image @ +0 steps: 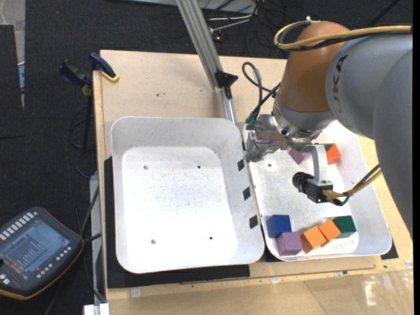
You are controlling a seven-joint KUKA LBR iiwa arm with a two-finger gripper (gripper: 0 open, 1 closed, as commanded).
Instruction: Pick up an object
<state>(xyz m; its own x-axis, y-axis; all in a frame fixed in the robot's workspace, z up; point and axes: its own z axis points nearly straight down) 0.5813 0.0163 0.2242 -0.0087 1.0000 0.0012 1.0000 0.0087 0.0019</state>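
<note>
– Progress on the pick, do you reckon?

– Early, I'd say: the approach step. The grey arm with the orange band (341,77) leans over the shallow white right-hand bin (367,205), and its two-finger gripper (257,146) hangs near that bin's ten o'clock corner, close to the wall it shares with the shallow white left-hand bin (177,189).

– Has it got anything?

– Nothing I can see in it. Whether it's released or clenched I can't tell from where I stand; the wrist hides the business end.

– So where are the things to take?

– All in the right-hand bin. Along the six o'clock edge there's a row: a blue cube (279,225), a purple cube (289,243) just beside it, then an orange cube (314,236) and a green cube (344,226), packed close. Up towards one o'clock sits a second, small orange block (333,153), with a small purple block (298,155) near it, partly under the wrist.

– Which would you go for?

– The small purple block is nearest, at about three o'clock from the gripper. My guess is the next move needs a shift that way, a straight drop over one block, and a clean close. The six o'clock row looks awkward, being so tightly bunched.
</note>
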